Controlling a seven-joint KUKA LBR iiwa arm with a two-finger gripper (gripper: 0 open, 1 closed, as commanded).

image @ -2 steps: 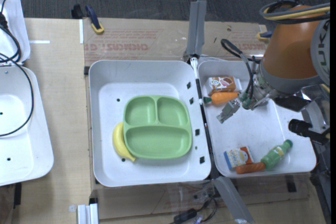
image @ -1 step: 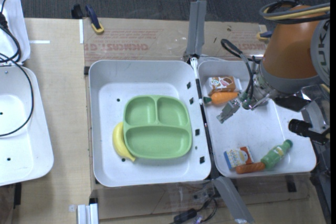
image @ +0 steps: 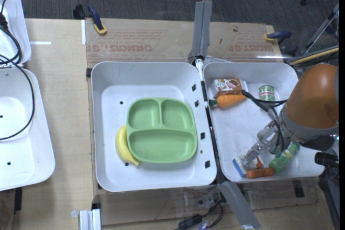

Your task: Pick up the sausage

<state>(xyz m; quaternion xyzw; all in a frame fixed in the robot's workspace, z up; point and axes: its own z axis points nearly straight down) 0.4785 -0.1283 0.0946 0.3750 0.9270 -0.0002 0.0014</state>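
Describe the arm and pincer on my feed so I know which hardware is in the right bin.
The arm shows as a big rounded orange shell over a grey section. Below it sits a dark wrist with thin black cables. The pincer is small, silvery metal, with a boxy body and short fingers.

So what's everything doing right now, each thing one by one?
sausage: lying in the right bin's near corner, just under the gripper
carrot: lying flat
can: upright
green bottle: on its side
banana: beside the green plate
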